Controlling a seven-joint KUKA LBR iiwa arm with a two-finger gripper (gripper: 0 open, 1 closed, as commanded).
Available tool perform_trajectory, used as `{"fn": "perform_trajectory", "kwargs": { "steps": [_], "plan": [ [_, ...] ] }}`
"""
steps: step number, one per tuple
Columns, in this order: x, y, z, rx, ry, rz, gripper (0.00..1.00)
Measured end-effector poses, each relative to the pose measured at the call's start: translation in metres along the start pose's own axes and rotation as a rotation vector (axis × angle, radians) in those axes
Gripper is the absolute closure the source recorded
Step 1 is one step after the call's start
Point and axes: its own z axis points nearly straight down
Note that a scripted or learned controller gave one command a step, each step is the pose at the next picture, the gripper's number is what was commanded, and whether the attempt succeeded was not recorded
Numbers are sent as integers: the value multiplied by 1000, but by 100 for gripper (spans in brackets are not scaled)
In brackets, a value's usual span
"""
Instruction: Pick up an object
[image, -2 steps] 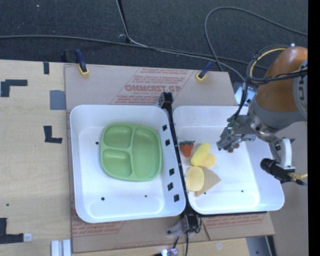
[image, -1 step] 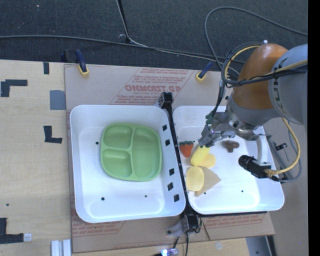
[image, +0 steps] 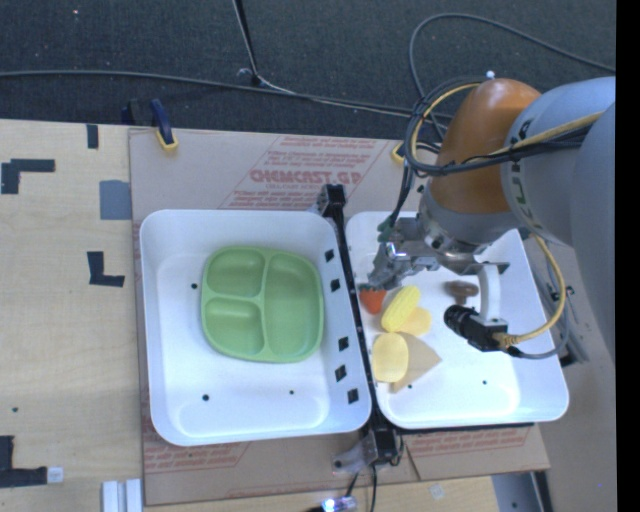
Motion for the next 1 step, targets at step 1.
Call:
{"fn": "perform_trajectory", "kwargs": {
  "steps": [1],
  "plan": [
    [57,6,-7,0,1,-2,100]
  ]
}}
